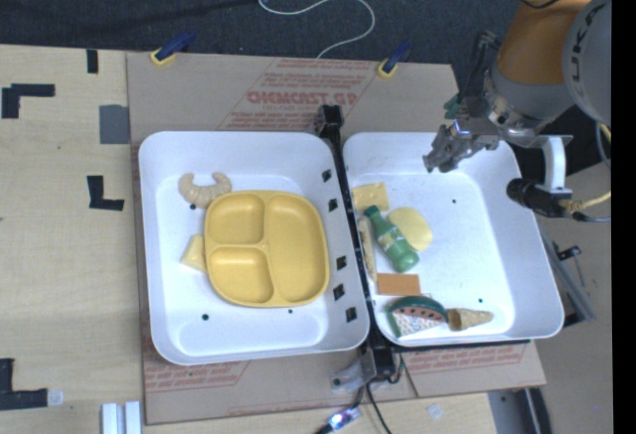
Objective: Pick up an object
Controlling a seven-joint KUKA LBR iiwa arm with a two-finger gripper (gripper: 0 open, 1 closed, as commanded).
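My gripper hangs over the far part of the right bin, with nothing seen between its fingers. Below and left of it in that bin lie a green bottle, a pale yellow round piece, a yellow wedge, an orange block, a watermelon slice and a cone-shaped piece. All of these rest on the bin floor, apart from the gripper.
The left bin holds a yellow divided plate, a tan croissant-like piece and a yellow wedge tucked by the plate. A black divider with clips runs between the bins. The right bin's right half is bare white floor.
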